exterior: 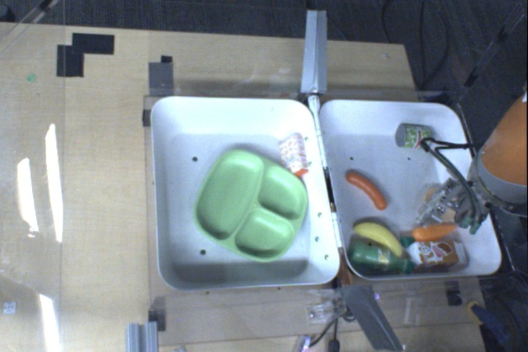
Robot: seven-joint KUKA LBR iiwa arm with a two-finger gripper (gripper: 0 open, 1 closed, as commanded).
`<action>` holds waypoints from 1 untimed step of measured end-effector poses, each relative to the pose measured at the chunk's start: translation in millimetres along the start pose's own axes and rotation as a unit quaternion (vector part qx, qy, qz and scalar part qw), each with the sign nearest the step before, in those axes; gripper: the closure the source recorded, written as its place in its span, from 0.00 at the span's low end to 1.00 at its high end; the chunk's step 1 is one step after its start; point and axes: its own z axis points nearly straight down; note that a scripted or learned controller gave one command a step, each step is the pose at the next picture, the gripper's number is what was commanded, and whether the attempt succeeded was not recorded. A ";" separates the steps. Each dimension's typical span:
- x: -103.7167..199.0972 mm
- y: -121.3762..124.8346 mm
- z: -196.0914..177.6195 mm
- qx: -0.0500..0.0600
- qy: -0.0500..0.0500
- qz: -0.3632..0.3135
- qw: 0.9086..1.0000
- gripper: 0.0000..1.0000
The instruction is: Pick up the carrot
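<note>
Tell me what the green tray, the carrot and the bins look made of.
Green tray: likely molded plastic, matte, with soft rounded compartments and even color. Carrot: probably a plastic toy, smooth and uniformly orange, though too small to be sure. Bins: white, smooth, with rounded corners and faint sheen; plastic or coated metal, the view leaves that open.

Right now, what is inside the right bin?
The right bin holds a sausage, a banana, a green bottle, a small can and the carrot. The gripper hangs over the carrot, covering whatever lies beneath it.
</note>
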 end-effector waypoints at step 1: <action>0.1 -0.1 0.0 0.000 0.000 0.000 1.000 0.00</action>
